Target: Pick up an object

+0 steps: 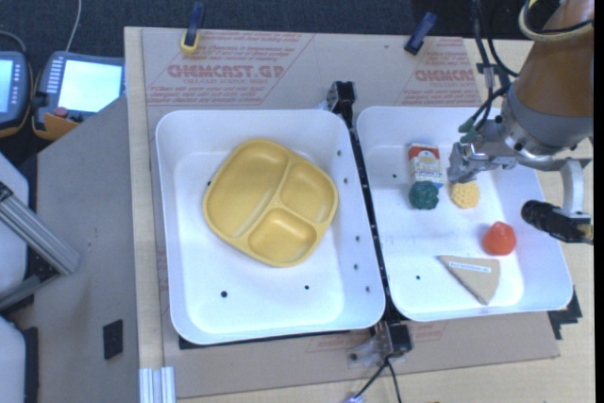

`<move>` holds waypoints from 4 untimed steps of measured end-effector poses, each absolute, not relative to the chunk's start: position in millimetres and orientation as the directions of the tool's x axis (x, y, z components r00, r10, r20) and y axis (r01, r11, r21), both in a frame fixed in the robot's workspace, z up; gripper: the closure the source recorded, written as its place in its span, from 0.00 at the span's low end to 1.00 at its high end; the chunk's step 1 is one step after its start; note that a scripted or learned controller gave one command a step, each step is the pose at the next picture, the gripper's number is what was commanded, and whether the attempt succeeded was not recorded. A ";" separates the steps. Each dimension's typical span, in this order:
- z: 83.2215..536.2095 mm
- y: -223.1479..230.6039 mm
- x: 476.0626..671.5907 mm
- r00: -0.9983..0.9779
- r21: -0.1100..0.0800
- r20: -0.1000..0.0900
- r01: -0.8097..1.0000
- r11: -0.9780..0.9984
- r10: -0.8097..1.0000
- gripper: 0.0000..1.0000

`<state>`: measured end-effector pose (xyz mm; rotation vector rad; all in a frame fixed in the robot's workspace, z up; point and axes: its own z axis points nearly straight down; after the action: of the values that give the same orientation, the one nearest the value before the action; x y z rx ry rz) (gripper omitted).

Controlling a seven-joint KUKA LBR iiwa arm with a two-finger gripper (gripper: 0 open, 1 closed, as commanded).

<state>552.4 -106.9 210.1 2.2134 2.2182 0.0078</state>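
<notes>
Nearest, a tan wedge (473,275) lies in the right bin (538,297), a red ball (499,239) just beyond. Jaws (462,173) hover over a yellow piece (463,194) beside a green ball (424,195); their grip I cannot tell. Left bin (189,278) holds a yellow tray (271,202).

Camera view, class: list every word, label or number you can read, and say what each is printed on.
"CHEMCAST GP" in red, on the brown protective sheet behind the left bin.
Same red print, partly hidden, on the sheet behind the right bin.
Small packet: label too small to read.
Tablet screen: unreadable.
</notes>
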 end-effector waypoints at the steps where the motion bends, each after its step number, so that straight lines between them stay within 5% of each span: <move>1: 254.4 -102.9 556.2 -0.002 0.008 -0.002 1.000 0.002 1.000 1.00; 2: 292.7 -103.1 557.4 -0.001 0.007 -0.002 1.000 0.001 1.000 1.00; 4: 251.5 4.6 584.2 -0.006 -0.004 0.002 1.000 0.006 1.000 1.00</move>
<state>584.2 4.6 251.5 2.2174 2.2318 -0.0017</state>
